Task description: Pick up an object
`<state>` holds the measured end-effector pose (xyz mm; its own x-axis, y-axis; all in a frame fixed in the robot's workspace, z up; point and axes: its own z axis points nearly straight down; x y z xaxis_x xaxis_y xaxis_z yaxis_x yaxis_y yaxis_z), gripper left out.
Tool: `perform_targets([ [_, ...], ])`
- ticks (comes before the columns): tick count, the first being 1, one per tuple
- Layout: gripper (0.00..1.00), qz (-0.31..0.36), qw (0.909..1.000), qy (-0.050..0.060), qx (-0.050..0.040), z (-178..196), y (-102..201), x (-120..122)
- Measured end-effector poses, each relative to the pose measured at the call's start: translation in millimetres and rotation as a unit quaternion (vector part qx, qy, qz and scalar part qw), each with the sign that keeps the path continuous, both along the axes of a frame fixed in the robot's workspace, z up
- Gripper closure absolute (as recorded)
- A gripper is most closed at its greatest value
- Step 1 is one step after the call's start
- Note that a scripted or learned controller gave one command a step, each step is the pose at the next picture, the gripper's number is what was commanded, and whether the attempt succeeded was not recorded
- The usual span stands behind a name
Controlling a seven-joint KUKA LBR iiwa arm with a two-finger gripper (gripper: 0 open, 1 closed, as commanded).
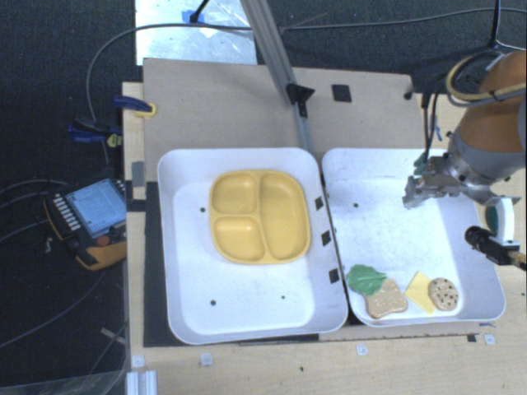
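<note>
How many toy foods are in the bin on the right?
4, all along the right bin's near edge: a green leaf, a bread slice, a yellow cheese wedge and a cookie. The arm could hide something small farther back.

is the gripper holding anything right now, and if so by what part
Nothing is seen held. The gripper hangs over the right bin, apart from the food pieces at its near edge: green leaf, toast, cheese, cookie.
</note>
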<state>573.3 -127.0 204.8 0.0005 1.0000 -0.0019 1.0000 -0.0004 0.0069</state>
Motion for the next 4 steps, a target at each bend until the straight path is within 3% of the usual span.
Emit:
perform_targets([
  [1, 1.00, 0.002, 1.0000, 0.001, 0.0003, 45, -4, 6],
  [2, 1.00, 0.003, 1.0000, 0.001, 0.0006, 65, -4, 7],
  [4, 1.00, 0.005, 1.0000, 0.003, 0.0011, 40, 88, 21],
])
